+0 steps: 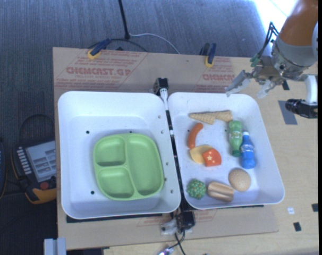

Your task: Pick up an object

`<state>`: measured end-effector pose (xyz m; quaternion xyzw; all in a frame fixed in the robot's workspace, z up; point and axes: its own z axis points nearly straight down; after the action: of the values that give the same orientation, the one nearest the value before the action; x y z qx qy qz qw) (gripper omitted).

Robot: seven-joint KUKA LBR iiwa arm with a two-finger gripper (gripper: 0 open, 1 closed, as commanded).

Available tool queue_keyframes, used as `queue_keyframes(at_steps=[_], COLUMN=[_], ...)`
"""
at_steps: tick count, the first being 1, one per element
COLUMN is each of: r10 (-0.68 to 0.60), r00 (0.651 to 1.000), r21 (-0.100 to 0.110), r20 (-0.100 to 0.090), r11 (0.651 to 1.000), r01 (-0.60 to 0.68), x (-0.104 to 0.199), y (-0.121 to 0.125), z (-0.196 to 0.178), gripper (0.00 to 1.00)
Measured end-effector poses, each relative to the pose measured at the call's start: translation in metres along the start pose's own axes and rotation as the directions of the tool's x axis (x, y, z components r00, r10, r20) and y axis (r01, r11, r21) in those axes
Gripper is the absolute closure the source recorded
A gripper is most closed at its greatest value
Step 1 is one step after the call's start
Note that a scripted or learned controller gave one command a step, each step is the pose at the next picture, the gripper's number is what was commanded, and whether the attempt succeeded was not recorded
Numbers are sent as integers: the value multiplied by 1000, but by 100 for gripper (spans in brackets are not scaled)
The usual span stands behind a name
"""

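Note:
The right white bin (pixel 267 158) holds several toy foods: an ice cream cone (pixel 210 117), a red-orange sausage (pixel 193 135), a yellow and red wedge (pixel 205 156), a green bottle (pixel 235 137), a blue bottle (pixel 247 151), a tan egg (pixel 239 179), a hot dog bun (pixel 220 190) and a green broccoli (pixel 196 188). My gripper (pixel 250 85) hovers above the bin's far right rim, open, its two fingers spread wide with nothing between them. The ice cream cone lies closest to it, below and to the left.
The left white bin (pixel 76 116) holds a green divided plate (pixel 128 165). Two clamps (pixel 208 54) pin the cardboard sheet at the back edge. A black cable and stand rise at the back. A handheld pendant (pixel 36 166) lies off the bench to the left.

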<state>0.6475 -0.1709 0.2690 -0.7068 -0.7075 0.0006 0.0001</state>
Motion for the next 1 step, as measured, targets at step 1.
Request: queue_keyframes(at_steps=[1], r10=[-41], r00=[999], r21=[3], r20=[-1], r11=[999], r01=[41], x=[-28], y=[-30], z=[136], gripper=[0])
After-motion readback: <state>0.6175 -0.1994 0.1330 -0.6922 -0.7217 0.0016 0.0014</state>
